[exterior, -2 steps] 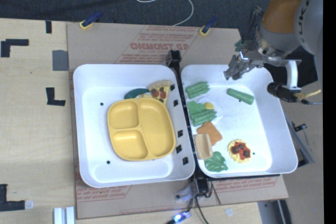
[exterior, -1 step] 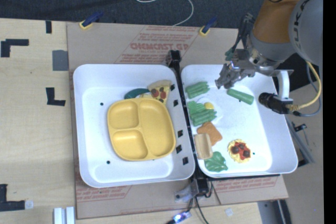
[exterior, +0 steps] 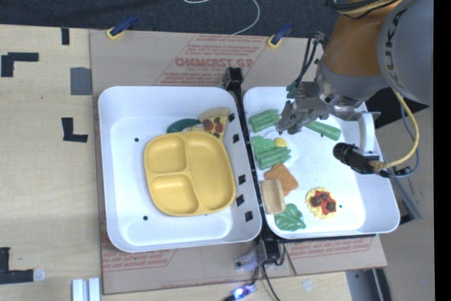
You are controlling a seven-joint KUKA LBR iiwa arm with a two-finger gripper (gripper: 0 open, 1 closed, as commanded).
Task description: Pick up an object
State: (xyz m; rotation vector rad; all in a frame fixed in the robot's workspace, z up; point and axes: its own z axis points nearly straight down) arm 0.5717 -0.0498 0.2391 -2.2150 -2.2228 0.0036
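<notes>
Hand (exterior: 290, 125) just above green bean piece (exterior: 264, 120) — right bin (exterior: 377, 218)

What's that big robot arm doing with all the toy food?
The arm's gripper hangs over the right bin, near the green toy vegetables at its upper left. It holds nothing that can be seen. Other toy food lies below, including a small pizza. The left bin has a yellow divided plate.
</notes>
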